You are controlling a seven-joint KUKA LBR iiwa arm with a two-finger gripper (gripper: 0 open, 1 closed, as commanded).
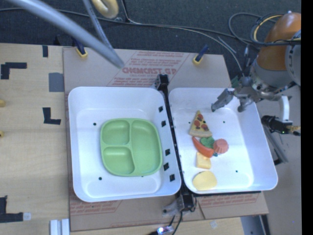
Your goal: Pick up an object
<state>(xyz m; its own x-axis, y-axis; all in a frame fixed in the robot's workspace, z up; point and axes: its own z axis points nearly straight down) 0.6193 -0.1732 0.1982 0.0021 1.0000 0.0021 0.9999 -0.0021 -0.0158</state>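
Over the right bin's [254, 175] far corner, my gripper [229, 103] hangs with fingers spread apart, holding nothing. My arm [274, 48] reaches in from the right, above the pizza slice [199, 124].

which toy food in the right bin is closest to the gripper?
The pizza slice, topmost of the cluster in the right bin. The gripper hovers just above it; the yellow round piece lies farthest.

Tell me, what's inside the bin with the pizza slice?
Right bin: pizza slice, red-and-green veggie piece, yellow block, yellow round piece. What's underneath them is hidden.
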